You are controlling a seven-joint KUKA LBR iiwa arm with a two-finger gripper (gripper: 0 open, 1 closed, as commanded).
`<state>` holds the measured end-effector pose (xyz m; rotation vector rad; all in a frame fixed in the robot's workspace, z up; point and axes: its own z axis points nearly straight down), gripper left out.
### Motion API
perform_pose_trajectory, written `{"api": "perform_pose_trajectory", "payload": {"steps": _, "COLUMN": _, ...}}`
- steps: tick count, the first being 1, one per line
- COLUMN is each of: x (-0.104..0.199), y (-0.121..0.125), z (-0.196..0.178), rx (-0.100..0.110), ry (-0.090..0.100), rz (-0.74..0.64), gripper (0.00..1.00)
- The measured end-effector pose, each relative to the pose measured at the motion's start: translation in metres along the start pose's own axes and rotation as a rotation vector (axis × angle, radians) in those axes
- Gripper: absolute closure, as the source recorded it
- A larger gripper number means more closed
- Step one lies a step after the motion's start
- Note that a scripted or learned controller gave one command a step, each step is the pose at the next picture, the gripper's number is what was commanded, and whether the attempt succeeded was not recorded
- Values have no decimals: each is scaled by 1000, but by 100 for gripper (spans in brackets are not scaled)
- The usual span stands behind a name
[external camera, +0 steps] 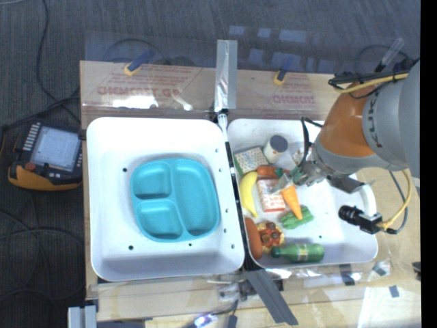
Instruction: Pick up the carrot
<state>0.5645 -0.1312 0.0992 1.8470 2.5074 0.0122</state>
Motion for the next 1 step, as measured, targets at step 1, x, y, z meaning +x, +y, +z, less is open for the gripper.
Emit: {"api": "perform_pose_trajectory", "payload": {"steps": 1, "x": 15, "y": 58, "z": -151, "rx": 28, "ry": 17, "rz": -66, "gripper": 100}}
